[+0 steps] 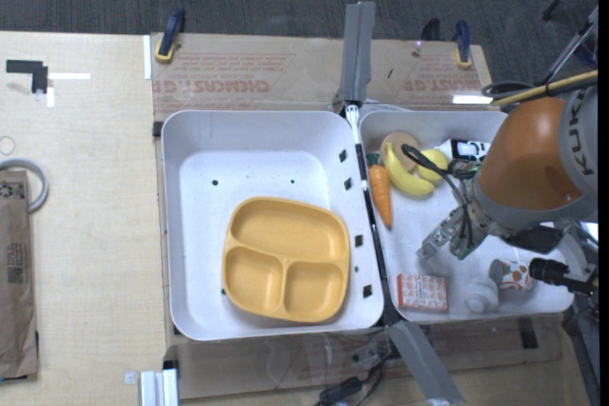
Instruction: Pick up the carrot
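The carrot is seen in the right bin, lying against the bin's left wall, just beside the divider between the two bins. It lies with its thick end near the banana and its thin tip pointing toward the near side. It is judged to be light, stiff and smooth, probably a plastic toy, so a slip along its taper is to be expected. A hold across the thicker upper half would be preferred, though the wall leaves little room for a finger on that side.

The gripper is held low over the middle of the right bin, apart from the carrot; whether the jaws are wide or narrow cannot be told, and nothing is seen between them.

A yellow divided plate rests in the left bin.
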`<act>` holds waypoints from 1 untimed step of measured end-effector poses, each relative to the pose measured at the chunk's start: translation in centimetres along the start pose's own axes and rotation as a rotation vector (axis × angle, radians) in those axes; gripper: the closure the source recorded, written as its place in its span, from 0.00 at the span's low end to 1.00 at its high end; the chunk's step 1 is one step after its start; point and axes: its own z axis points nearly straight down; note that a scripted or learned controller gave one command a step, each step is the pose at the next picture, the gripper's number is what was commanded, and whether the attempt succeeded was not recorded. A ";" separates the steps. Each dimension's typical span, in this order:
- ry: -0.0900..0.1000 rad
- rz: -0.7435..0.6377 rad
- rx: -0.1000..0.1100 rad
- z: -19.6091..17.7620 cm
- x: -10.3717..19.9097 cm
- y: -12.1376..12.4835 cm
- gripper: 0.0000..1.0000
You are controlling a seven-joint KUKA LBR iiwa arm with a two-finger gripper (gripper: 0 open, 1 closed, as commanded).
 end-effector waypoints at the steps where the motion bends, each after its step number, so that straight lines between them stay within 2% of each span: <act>1: 0.001 -0.038 0.000 0.0 0.5 -3.0 1.00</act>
